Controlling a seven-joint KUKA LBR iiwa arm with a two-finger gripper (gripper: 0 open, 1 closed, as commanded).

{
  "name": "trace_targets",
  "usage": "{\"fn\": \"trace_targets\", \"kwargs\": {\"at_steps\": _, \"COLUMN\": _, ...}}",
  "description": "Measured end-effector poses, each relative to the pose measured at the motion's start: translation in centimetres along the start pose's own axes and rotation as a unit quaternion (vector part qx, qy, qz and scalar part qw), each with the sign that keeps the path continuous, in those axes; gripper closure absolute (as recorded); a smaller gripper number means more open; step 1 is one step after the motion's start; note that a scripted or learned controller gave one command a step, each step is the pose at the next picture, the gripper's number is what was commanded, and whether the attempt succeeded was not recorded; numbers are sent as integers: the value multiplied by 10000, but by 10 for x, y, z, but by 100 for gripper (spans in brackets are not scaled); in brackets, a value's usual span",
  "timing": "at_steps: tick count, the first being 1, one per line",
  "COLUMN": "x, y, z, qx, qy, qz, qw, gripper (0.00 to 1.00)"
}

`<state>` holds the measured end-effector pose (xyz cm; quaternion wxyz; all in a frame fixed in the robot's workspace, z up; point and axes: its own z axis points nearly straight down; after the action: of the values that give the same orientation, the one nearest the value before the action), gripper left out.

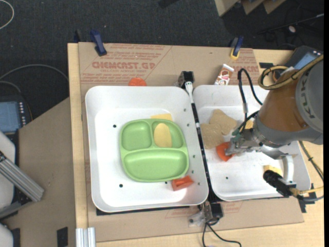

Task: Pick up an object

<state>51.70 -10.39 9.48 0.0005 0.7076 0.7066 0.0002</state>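
Orange and small, the block (222, 152) lies in the right bin (247, 187), touching the gripper (235, 144) that comes down on it from the right. Whether the gripper is spread or pinching cannot be told. A tan flat piece (220, 122) sits just behind the block. In the left bin (103, 179), a green divided tray (149, 161) holds a yellow piece (163, 135); an orange-red block (181, 183) touches the tray's front corner.

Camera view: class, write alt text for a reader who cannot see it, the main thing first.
The grey arm's gripper is low in the right bin, beside a small orange object and a tan piece. The left bin holds a green divided tray carrying a yellow item, plus an orange block.
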Motion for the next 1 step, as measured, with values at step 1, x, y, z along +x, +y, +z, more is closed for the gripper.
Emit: {"fn": "trace_targets", "kwargs": {"at_steps": 1, "x": 45, "y": -12, "z": -107, "qx": -32, "qy": 3, "qz": -31, "qw": 10000, "gripper": 100}}
